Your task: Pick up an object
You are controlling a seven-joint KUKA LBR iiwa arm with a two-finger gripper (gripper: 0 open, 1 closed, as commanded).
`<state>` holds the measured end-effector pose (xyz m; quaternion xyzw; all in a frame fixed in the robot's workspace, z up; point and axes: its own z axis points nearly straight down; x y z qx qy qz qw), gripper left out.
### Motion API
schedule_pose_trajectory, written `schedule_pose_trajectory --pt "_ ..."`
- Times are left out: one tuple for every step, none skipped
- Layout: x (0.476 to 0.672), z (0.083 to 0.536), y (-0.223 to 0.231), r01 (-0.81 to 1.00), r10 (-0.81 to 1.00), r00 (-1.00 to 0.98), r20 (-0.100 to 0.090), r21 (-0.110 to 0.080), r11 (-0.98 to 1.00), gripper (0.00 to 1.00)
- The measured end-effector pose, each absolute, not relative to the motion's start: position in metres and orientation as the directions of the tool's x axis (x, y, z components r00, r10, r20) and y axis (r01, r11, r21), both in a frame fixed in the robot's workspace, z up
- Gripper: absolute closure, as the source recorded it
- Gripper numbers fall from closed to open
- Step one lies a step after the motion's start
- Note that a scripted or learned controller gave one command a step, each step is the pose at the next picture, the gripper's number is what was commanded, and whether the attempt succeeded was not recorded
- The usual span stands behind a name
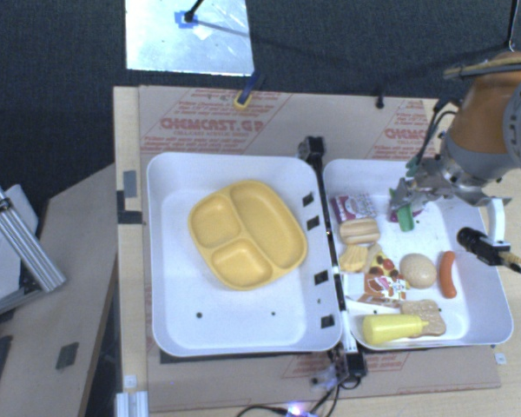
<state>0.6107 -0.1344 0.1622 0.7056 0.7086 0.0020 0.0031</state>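
The right bin (495, 315) holds several toy foods: a pink and white packet (354, 205), a hot dog bun (359, 230), a pizza slice (382, 281), a beige egg-like ball (418, 270), a red sausage (448, 274), a yellow bottle-shaped piece (392, 327) and a brown toast piece (429, 314). My gripper (405, 200) hangs over the bin's far middle. A small green piece (405, 219) shows right at its tip. Whether it is gripped or lying on the bin floor I cannot tell.
The left bin (169, 311) carries a yellow three-compartment plate (247, 233). A black divider (326, 233) runs between the bins. A black part (479, 247) and cables hang by the right bin's far right wall. The grey and orange arm (495, 120) rises at the upper right.
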Motion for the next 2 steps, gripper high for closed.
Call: schedule_pose_trajectory --pt "0.6192 0.2209 -0.1415 1.000 1.000 -0.004 -0.002 0.008 0.004 1.00" --pt "0.6200 0.2247 -0.1415 1.000 1.000 -0.005 -0.001 0.003 0.005 1.00"
